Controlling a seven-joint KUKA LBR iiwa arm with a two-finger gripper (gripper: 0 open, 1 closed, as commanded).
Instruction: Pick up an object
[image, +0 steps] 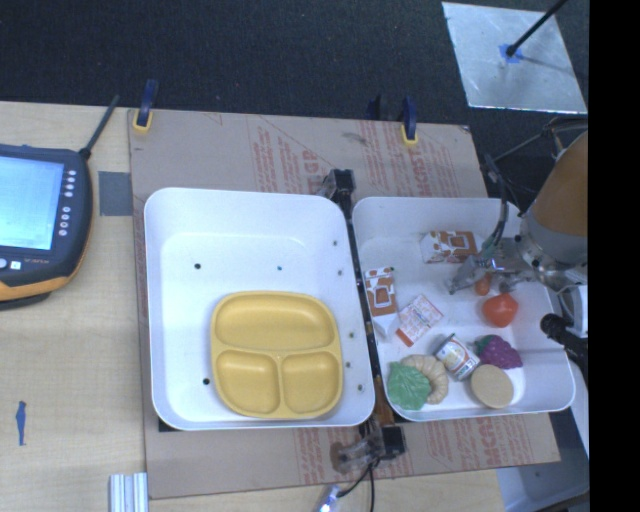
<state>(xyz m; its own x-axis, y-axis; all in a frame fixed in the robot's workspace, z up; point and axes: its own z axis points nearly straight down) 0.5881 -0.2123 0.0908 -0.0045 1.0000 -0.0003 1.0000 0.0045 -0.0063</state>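
Along the lower edge of the frame the bench (70, 400) shows its pale wood, with a sheet of brown cardboard (300, 160) laid over it, apparently as a pad under the two bins, held at the upper edge by two blue-and-yellow clamps (146, 108); the red print repeated across the cardboard is too faint to read. The left bin (180, 220) holds a yellow divided tray (276, 352) lying flat in its lower half, probably a place for sorted things. The right bin (560, 395) carries the likely candidates for picking, bunched in its lower and middle part: a green leafy piece (405, 385) touching a tan pretzel-like piece (430, 370), a small can (457, 357) lying on its side with a label I cannot read, a purple grape cluster (498, 351), a round tan disc (491, 386), a red tomato (500, 309), and three white packets with orange-brown print, one (380, 291) near the divider, one (420, 316) just beside it, one (450, 244) higher up; none of that print is legible. The gripper (478, 272) comes in from the right of the frame and sits low over the bin, just above and left of the tomato, with the jaws seemingly spread and nothing between them. At far left a handheld controller (35, 220) rests with its screen lit.
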